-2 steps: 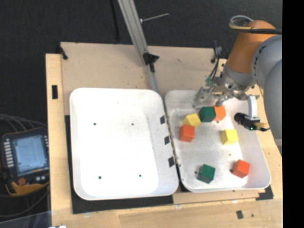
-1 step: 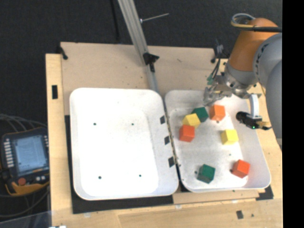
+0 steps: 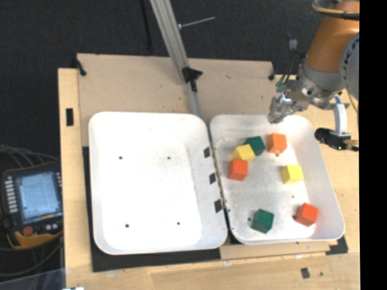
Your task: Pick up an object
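Orange cube [image 3: 277, 142] beside green cube [image 3: 256, 144] in right bin [image 3: 320, 162], claw [image 3: 277, 114] above, grip state unclear, no legible writing

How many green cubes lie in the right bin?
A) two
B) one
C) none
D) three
A: one green cube sits by a yellow cube near the middle of the right bin, and another green cube lies near its front edge.

Pale wooden bench [image 3: 151, 83], two white bins side by side – left bin [image 3: 145, 180], right bin [image 3: 320, 180]
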Robot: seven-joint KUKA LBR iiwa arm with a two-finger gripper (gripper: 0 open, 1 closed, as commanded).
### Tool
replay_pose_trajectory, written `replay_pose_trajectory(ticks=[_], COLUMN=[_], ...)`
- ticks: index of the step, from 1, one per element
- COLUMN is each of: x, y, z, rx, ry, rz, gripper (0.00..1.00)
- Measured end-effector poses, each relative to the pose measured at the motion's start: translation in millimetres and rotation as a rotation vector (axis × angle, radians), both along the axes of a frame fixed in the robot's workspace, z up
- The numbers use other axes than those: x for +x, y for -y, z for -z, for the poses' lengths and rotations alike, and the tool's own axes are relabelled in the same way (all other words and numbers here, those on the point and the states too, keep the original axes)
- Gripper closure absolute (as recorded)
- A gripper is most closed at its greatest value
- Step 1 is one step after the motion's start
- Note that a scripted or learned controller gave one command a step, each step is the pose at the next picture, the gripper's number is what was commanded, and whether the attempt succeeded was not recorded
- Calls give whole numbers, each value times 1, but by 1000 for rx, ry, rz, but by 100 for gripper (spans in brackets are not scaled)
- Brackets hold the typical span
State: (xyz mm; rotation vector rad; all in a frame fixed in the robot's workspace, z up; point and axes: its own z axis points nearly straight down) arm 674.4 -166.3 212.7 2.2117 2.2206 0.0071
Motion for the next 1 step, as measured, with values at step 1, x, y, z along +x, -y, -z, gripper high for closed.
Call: replay_pose_trajectory(ticks=[1], x=[-9], y=[0], z=[-54], rx=[0], ry=[-1], rz=[2], gripper=[100])
